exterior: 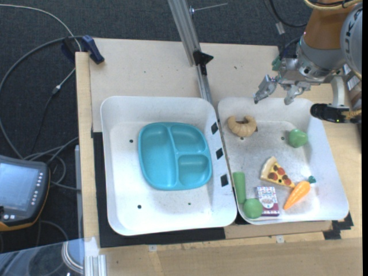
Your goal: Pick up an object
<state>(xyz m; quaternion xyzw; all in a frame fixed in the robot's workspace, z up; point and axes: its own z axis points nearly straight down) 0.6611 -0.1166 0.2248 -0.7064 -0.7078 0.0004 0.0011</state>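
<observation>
- No one object was named by the task; the candidates all lay in the right bin point(339, 180). Nearest the gripper were the tan, ring-shaped pastry point(242, 125) at the bin's far left and the green pepper-like toy point(297, 137) toward its far right.
- Nearer the camera lay the pizza slice point(276, 173), the carrot point(299, 193), a small printed box point(267, 200), and a green cylinder point(239, 183) with a green ball point(252, 207) just beside it — these last few crowded together, some touching.
- The gripper point(278, 94) hung above the far rim of the right bin, its two fingers spread apart with nothing between them.
- My reading: this was the approach step — no grasp had been made, and every object rested on the bin floor.
- The next move would call for choosing a target, centring over it and descending with the fingers straddling it. The pastry and the green toy stood well apart from their neighbours, so either looked an easier pick than the crowded near corner.
- The left bin point(115, 154) held a blue divided plate point(172, 157); a metal pole point(187, 22) rose from the bench point(144, 68) behind the bins.
</observation>
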